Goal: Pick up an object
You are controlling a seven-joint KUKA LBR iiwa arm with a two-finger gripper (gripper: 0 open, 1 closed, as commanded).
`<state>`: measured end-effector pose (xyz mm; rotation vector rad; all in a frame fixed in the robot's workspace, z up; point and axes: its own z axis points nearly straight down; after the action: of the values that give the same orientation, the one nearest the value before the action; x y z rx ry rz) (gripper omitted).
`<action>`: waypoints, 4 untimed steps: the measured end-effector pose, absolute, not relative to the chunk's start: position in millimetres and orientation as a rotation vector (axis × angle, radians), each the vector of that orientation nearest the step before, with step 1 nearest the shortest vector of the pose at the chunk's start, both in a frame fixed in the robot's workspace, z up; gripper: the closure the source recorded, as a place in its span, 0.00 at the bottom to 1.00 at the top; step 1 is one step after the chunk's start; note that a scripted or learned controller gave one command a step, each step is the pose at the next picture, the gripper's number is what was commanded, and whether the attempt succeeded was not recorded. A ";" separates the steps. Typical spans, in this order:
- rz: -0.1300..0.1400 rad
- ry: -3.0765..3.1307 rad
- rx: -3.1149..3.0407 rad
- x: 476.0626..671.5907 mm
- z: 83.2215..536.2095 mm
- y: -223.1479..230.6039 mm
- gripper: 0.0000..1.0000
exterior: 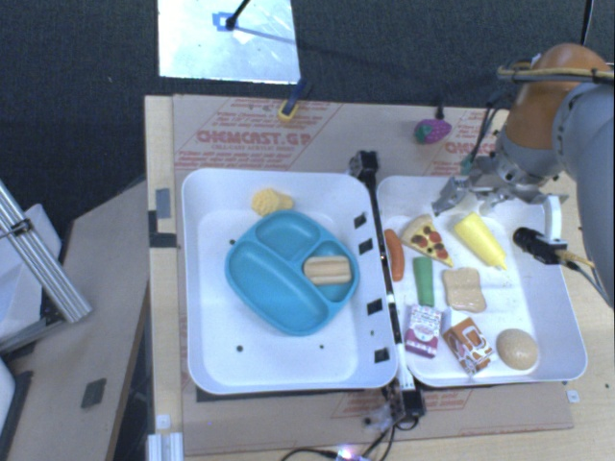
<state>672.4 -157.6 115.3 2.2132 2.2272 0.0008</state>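
- Right bin [562, 339], near edge: a tan egg-shaped piece [517, 349] at 5 o'clock; just beside it at its 9 o'clock an orange-and-white carton [469, 344], and a purple-and-white packet [424, 330] further toward 9.
- Right bin, middle: toast slice [464, 289]; a green stick [424, 280] at its 9 o'clock, long axis running 12 to 6.
- By the divider: orange carrot-like stick [393, 254], long axis 12 to 6.
- Pizza slice [429, 239]: tip pointing toward 11 o'clock, between the carrot-like stick and the yellow piece.
- Yellow tapered piece [480, 238]: far half of the right bin; long axis from 10 to 4 o'clock, narrow end toward 4. Pizza slice at its 9 o'clock, toast at its 6.
- Gripper [473, 192]: just above the yellow piece's 12 o'clock end, fingers spread apart, nothing between them.
- Left bin [207, 286]: blue compartment plate [279, 277] with a tan roll [328, 270] in its 3 o'clock section; a yellow item [272, 201] at the plate's 12 o'clock.
- Beyond the bins, on the board: purple object [432, 130].
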 end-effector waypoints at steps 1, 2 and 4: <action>0.004 2.226 2.212 674.5 86.6 -157.3 0.00; 0.011 2.223 2.203 677.0 101.2 -157.6 1.00; 0.007 2.224 2.211 680.4 207.1 -152.7 1.00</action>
<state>680.4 -152.7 207.1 2.2108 2.2236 0.0066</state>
